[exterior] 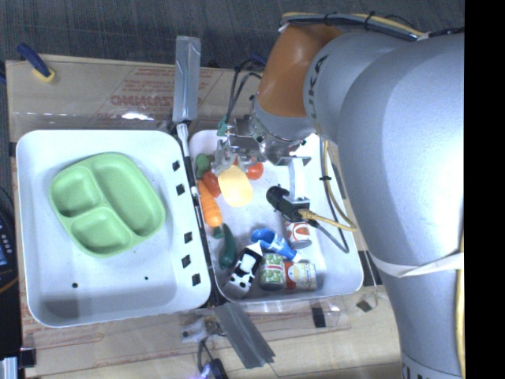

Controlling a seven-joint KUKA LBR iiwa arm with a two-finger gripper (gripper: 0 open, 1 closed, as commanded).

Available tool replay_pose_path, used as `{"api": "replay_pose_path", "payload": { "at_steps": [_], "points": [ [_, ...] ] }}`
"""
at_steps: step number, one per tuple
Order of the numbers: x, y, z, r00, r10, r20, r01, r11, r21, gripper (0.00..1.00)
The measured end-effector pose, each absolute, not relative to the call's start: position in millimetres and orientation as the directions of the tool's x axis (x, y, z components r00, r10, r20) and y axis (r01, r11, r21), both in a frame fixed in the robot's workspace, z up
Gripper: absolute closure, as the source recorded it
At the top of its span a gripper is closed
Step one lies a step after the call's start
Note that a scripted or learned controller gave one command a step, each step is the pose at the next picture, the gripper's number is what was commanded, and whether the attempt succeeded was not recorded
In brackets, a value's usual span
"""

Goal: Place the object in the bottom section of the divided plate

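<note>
A green divided plate (155, 229) lies in the left bin (47, 294); its bottom section is bare. My gripper (226, 158) hangs over the upper left part of the right bin (341, 253). A pale yellow, egg-like object (235, 187) sits just below the gripper, touching or nearly touching it. Whether the gripper holds it is not visible.
Around the yellow object lie a green piece (203, 163), an orange carrot (210, 209) and a red tomato (255, 170). Lower in the right bin are a dark green item (227, 248), a blue toy (262, 235), a black-and-white cow (247, 268) and small cans (274, 272).
</note>
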State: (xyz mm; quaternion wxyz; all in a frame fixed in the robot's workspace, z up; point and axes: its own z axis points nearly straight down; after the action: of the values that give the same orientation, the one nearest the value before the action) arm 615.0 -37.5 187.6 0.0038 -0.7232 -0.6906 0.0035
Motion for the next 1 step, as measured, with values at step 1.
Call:
{"api": "replay_pose_path", "payload": {
  "at_steps": [1],
  "points": [
    [571.9,81.7,192.3,0.270,0.963,-0.005,0.963,-0.270,-0.013,1.00]
  ]
}}
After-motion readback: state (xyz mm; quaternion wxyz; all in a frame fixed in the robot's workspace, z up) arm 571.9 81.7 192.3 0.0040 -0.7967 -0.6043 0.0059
